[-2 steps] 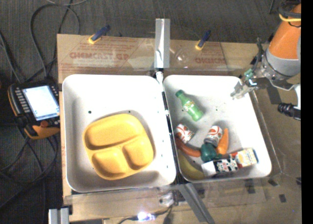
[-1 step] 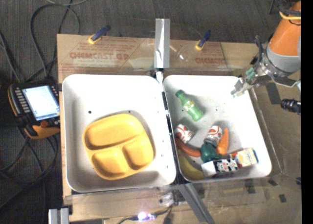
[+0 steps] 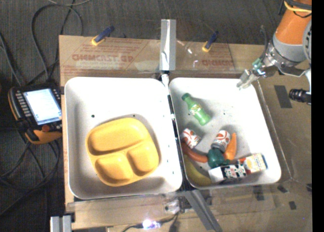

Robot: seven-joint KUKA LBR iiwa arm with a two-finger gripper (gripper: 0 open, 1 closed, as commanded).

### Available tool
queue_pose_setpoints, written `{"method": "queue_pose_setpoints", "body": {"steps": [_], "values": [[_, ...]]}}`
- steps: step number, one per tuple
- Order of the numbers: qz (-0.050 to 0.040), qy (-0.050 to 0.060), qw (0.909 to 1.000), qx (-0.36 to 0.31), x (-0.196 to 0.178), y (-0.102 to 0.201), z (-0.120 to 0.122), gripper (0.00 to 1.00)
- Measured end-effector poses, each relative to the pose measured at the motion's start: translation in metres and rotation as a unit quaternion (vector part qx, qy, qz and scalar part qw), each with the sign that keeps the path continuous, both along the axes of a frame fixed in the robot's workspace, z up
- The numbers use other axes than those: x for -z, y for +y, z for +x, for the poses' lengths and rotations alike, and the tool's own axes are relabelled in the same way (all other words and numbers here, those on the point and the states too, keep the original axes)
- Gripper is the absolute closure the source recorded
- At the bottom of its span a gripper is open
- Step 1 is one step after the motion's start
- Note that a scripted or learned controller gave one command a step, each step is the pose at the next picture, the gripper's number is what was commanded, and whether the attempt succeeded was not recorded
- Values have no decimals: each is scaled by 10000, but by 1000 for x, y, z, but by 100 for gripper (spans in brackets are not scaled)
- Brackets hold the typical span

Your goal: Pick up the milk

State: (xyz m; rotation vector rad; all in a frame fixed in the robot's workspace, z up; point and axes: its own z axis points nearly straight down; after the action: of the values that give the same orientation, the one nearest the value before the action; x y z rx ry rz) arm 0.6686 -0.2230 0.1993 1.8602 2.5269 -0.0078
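Gripper (image 3: pixel 246 80) poised at upper right, fingers slightly parted, holding nothing.
White rectangular milk carton (image 3: pixel 237 169) lies flat at lower right among clutter; approach should descend squarely across its narrow sides.

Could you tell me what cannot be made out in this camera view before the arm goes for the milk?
- End effector: too small and blurred to tell its state.
- Milk: label print too small to read.
- Banana: partly covered by the carrot and teal bottle.
- Arm: cut off by the top right edge.
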Motion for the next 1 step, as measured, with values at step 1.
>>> {"method": "queue_pose_setpoints", "body": {"steps": [1], "values": [[-1,-6,9988,-493,-77,0,1,100]]}}
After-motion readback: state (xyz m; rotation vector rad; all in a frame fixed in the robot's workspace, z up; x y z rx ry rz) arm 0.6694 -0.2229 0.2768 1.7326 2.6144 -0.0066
